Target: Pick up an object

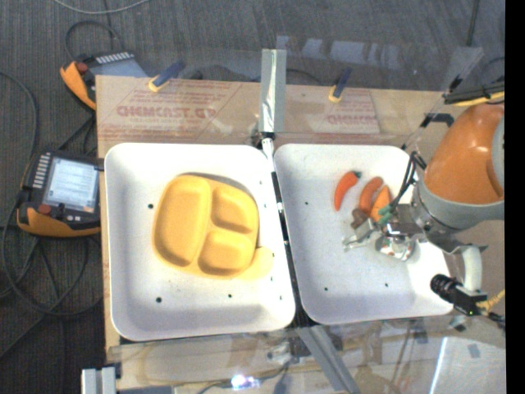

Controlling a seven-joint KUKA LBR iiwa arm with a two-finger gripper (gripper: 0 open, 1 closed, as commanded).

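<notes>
The claw (385, 235) sits low in the right shallow white plastic bin (328, 286), beside two small orange carrot-shaped toys (361, 191); I cannot tell how far open it is or whether it grips anything. Crowded together, the toys could slip aside or jam. The yellow sectioned tray (207, 225) lies in the left bin. Faint red print on the brown cardboard (164, 112) seems to read "CHEMCAST".

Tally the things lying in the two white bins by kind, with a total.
Yellow divided tray, in the left bin: 1
Orange carrots, in the right bin: 3, namely one apart and two side by side close to the gripper
Total: 4
A small dark bit lies beside the carrots; I cannot tell what it is, so it is not counted.
</notes>
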